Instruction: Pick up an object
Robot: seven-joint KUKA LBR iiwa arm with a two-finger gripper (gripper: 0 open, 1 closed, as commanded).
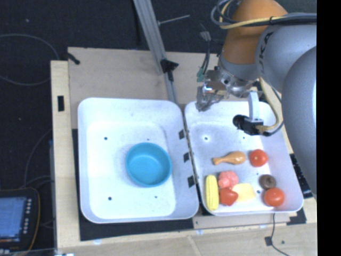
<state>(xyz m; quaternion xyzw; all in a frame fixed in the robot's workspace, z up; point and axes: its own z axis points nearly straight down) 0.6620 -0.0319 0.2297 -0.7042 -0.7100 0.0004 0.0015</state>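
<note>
I'm hovering the gripper [205,101] over the right bin's [213,129] far-left corner; finger state unclear; next, descending toward the drumstick [230,158].

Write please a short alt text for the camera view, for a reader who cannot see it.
A grey robot arm's gripper hangs over the far edge of the right bin, which holds toy foods: a drumstick, corn and tomatoes. The left bin holds a blue bowl.
</note>
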